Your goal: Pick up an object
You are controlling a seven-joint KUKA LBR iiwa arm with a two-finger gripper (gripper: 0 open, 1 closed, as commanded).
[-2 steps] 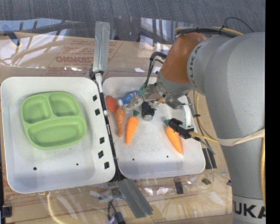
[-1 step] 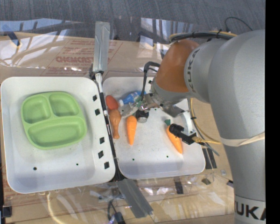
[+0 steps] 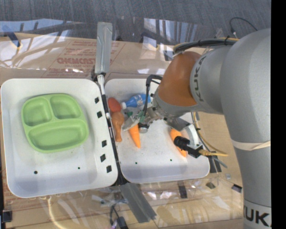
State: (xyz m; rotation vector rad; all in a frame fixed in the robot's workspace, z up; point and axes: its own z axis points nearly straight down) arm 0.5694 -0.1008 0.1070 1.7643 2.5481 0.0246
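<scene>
My gripper (image 3: 140,122) hangs low in the right bin (image 3: 152,168), near its left side, under the orange wrist band. Just below it lies an orange carrot-shaped toy (image 3: 134,135), pointing toward the bin's front. To its left, a tan and red toy (image 3: 116,118) lies along the bin's left wall. A blue object (image 3: 135,100) sits behind the gripper, partly hidden by the arm. Another orange piece (image 3: 176,137) rests at the right, beside a black part of the arm. I cannot see anything held.
The left bin (image 3: 19,175) holds a green divided plate (image 3: 54,122). A grey taped divider (image 3: 104,46) runs back between the bins. The arm's bulk (image 3: 229,80) covers the right bin's far right corner. Cables and clips lie along the bench front.
</scene>
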